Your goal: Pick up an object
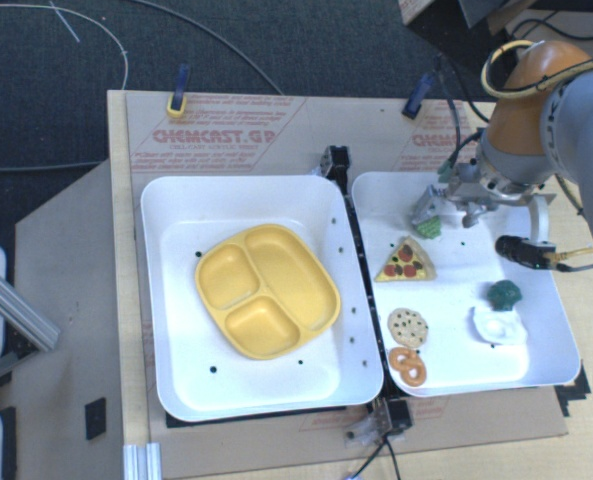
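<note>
Here the gripper [428, 214] is seen low in the right bin [548, 366], at its far left part, just above a small green piece [429, 229]. Whether this piece is held cannot be told. A pizza slice [406, 261] is placed near it, and a yellow tray [266, 289] lies in the left bin [176, 368].

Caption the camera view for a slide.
End effector over a small green item in the right bin, near a toy pizza slice.
</note>
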